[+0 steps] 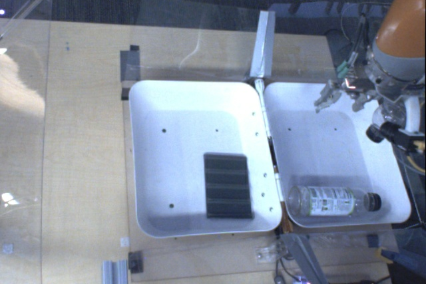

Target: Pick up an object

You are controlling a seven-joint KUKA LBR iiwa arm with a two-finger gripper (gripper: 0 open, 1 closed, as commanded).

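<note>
A clear plastic bottle (pixel 331 201) with a black cap and a white label lies on its side along the near wall of the right bin (pixel 319 143). A black ribbed rectangular block (pixel 227 185) lies flat in the near part of the left bin (pixel 180 116). My gripper (pixel 341 100) hangs over the far right part of the right bin, well beyond the bottle. Its two fingers are spread open with nothing between them. The orange band of the arm (pixel 403 10) shows above it at the right edge.
A metal divider strip (pixel 262 43) rises from where the two bins meet at the back. Cables and dark fittings (pixel 393 133) hang beside the wrist along the right bin's right wall. Wooden bench surface (pixel 66 143) stretches left of the bins.
</note>
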